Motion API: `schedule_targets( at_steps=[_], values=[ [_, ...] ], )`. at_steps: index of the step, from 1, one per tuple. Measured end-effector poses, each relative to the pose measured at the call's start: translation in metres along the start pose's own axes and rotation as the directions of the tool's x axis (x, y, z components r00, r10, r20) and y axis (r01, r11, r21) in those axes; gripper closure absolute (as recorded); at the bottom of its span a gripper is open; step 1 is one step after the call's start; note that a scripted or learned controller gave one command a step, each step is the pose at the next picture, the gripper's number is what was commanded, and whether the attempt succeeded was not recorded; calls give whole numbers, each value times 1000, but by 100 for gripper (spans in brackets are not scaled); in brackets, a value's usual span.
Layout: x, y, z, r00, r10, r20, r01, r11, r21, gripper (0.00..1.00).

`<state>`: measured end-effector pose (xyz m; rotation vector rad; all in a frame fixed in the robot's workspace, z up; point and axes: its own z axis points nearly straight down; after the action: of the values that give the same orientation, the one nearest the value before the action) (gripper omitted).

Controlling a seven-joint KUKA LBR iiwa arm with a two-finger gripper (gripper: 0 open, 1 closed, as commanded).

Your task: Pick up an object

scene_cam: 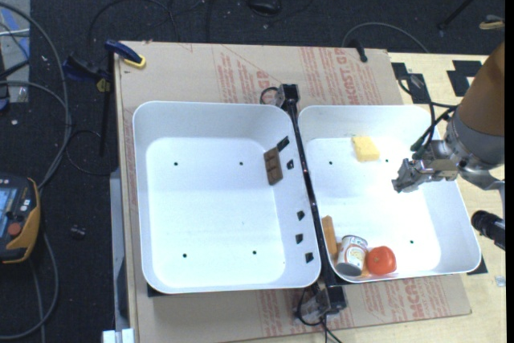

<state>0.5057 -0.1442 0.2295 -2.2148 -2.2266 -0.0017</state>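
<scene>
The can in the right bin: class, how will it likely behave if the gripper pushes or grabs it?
The can lies on its side, so a push would probably roll it. It rests against the tomato and the bin's corner wall, which may block rolling and crowd a grasp. Its smooth round body looks rigid but possibly slippery.

Two bins are sitting side by side on the counter. The right bin is holding a block near its far edge, and a can, a ball and a stick in its near left corner. A bar is lying by the left bin's right edge.

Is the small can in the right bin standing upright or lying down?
Lying down: the can shows its round end sideways, beside the tomato.
</scene>
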Motion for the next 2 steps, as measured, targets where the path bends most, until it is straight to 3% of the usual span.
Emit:
schedule_targets(
  at_steps=[2],
  values=[
    [107, 28, 8, 1000, 0, 0, 0, 1000, 0, 100]
  ],
)
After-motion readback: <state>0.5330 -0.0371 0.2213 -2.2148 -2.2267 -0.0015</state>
